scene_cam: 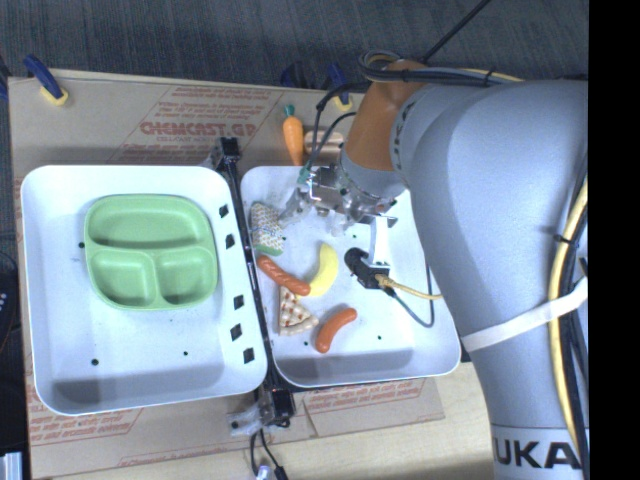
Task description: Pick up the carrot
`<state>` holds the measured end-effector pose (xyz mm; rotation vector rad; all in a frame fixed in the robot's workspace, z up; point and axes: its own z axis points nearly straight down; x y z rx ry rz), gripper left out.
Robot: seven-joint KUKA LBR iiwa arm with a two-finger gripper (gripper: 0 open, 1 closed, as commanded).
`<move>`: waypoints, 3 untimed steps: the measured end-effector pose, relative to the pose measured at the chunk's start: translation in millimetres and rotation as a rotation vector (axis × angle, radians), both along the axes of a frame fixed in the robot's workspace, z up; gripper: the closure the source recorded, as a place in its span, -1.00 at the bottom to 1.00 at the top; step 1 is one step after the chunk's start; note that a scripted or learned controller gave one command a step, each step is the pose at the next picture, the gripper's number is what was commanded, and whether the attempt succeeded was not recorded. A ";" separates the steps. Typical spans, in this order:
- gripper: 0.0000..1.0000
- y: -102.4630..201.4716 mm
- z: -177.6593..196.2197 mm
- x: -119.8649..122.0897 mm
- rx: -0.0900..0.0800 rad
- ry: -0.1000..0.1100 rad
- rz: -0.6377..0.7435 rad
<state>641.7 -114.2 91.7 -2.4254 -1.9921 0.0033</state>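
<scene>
Cardboard [150, 118] print: "CHEMCAST GP" in red, with smaller red lines around it too fine to read.
Arm [500, 188] lettering: "KUKA" in black at the base, low right (first letter partly cut off).
Carrot [292, 140] look: orange, short, tapering, with a green top at the far end; lying lengthwise, pointed end toward the bins.
Carrot place: on the cardboard, outside both bins, just beyond the far rim of the right bin [400, 358], near that bin's left corner.
Gripper [320, 196] place: over the far part of the right bin, near the carrot but on the bin's side of the rim, apart from it.
Gripper state: cannot tell, since the wrist hides the tip.
Right bin contents: yellow banana [325, 268] in the middle; sausage [278, 273] just left of it; pizza slice [293, 313] nearer; second sausage [335, 328] beside the slice; a patterned object [265, 226] by the left wall, too blurred to name.
Left bin [40, 288] contents: green plate [150, 250] with three compartments, lying flat in the far half.
</scene>
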 end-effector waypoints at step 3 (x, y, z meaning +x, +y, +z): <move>-1.00 -79.7 18.2 15.3 0.000 -0.002 -0.078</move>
